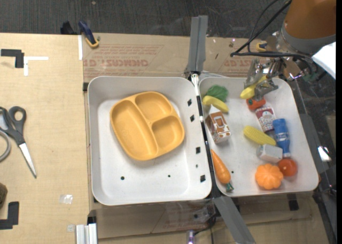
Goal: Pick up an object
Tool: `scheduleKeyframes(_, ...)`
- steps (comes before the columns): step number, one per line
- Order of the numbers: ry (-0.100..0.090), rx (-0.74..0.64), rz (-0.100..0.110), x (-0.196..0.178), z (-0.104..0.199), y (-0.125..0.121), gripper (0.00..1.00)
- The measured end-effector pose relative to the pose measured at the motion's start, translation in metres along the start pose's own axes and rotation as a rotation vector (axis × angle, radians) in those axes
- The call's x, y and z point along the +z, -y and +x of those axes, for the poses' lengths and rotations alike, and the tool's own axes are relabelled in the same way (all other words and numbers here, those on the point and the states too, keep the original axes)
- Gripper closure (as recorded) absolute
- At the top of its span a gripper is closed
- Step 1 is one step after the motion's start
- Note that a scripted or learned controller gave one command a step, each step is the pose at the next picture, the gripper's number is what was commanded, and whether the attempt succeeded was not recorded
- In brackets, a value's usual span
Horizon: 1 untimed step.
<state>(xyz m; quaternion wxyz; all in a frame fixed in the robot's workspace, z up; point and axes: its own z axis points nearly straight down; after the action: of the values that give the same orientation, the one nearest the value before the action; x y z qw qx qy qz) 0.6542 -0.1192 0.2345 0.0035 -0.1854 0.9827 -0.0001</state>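
Observation:
The right bin [302, 130] holds several toy foods: a green piece [216, 92], a yellow banana [215, 104], a brown-and-white carton [218, 125], a carrot [220, 169], a yellow corn cob [259, 136], a red-and-white can [264, 115], a blue bottle [281, 135], a grey block [269, 153], a tomato [287, 167] and an orange pumpkin [268, 176]. My gripper [261, 83] hangs over the bin's far part. A small yellow piece [247, 93] sits right at its tip, above a red piece [256, 104]. I cannot tell whether the yellow piece is gripped or lying in the bin.
The left bin [101, 173] holds a yellow divided plate [148, 125]. Scissors [18, 136] lie on the wooden bench at the far left. A blue clamp [88, 33] sits at the cardboard's far corner. Cables trail from the arm at upper right.

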Motion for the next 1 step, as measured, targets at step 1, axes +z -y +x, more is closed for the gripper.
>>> scheduleKeyframes(1,0.000,-0.094,-0.001,-0.0091,-0.0286,-0.0562,1.00)
